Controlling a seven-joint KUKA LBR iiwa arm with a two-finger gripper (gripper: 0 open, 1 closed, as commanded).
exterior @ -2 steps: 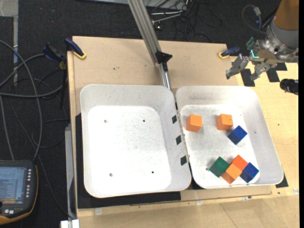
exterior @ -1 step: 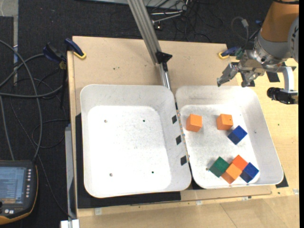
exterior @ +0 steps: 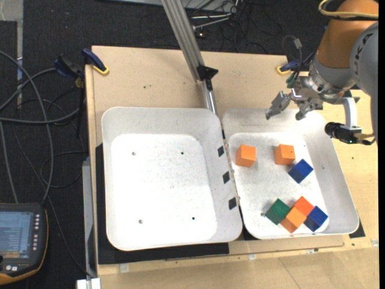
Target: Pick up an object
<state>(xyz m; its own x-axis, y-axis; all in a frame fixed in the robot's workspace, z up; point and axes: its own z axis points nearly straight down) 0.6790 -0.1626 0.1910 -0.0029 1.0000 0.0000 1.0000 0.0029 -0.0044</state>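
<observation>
Blocks lay in the right bin, none between the gripper's fingers. Two orange cubes sat apart in its upper half, one near the divider and one further right, with a blue cube just beside the second. Near the bin's lower rim a green cube, an orange pair and another blue cube were packed so tightly that their touching faces could not be separated by eye. All looked like plain, matte, hard-edged blocks.

The gripper hung over the bin's upper edge with its two fingers spread apart and holding nothing; its metal parts were small and cluttered, hard to read in detail. The grey arm with its orange band was cut off by the picture's right side.

The left bin, a shallow white tray with rounded corners and speckled floor, adjoined the right one. Both rested on a pale wooden bench. A slanted metal pole crossed above, clamps gripped the bench's far corners, and cables trailed over dark carpet, where a pendant screen was cropped at the left.
</observation>
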